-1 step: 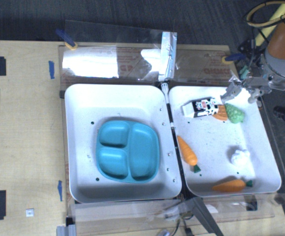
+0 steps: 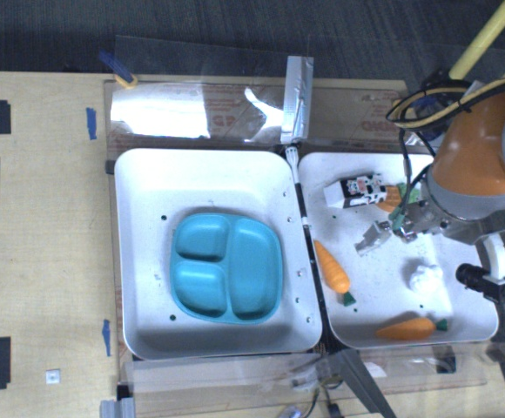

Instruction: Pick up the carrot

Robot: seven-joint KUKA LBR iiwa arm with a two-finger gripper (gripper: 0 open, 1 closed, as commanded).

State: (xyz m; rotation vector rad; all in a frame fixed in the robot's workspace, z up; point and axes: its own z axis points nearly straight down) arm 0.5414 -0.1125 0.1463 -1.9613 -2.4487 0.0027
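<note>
Two orange carrots with green tips lie in the right bin (image 2: 470, 316). One carrot (image 2: 333, 270) rests slantwise against the bin's left wall, and the other carrot (image 2: 407, 327) lies flat near the front edge. A third orange piece (image 2: 393, 196) peeks out by the arm at the back. My gripper (image 2: 378, 234) hangs low over the middle of the right bin, up and to the right of the slanted carrot and apart from it. No carrot is in it.
A small white and black toy (image 2: 358, 190) lies at the back of the right bin. A crumpled white object (image 2: 423, 275) sits right of the gripper. The left bin (image 2: 139, 190) holds a blue divided plate (image 2: 228, 266).
</note>
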